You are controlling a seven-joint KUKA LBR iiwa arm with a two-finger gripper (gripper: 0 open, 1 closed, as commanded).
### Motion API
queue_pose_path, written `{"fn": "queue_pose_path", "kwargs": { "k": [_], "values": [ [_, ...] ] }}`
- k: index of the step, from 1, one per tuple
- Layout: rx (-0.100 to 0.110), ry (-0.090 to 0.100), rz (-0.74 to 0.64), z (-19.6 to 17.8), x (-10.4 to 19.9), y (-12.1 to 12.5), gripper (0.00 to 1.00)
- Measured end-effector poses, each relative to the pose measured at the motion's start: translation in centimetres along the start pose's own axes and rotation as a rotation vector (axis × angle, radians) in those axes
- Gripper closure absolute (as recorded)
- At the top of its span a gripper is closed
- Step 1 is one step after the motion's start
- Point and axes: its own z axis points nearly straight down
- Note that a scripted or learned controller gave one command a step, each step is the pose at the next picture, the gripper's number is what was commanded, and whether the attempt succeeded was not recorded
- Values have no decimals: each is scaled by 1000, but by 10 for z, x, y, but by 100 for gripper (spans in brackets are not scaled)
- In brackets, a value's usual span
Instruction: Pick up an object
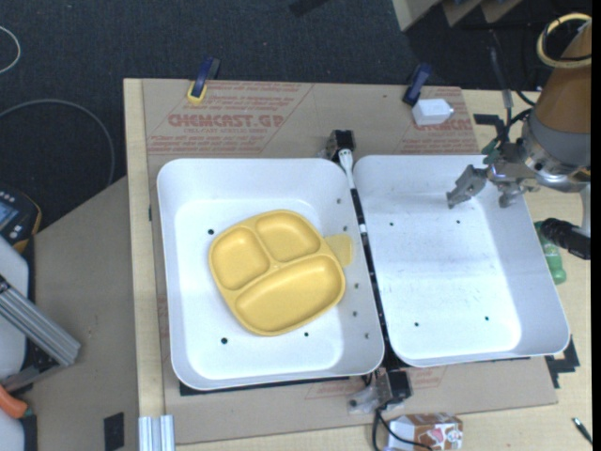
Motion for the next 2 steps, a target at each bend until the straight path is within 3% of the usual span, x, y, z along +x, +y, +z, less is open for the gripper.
{"fn": "queue_pose_path", "kwargs": {
  "k": [1,2],
  "values": [
    [-9,0,-5,-106,52,-45,0],
    [-6,0,-6,-185,107,-109,0]
  ]
}}
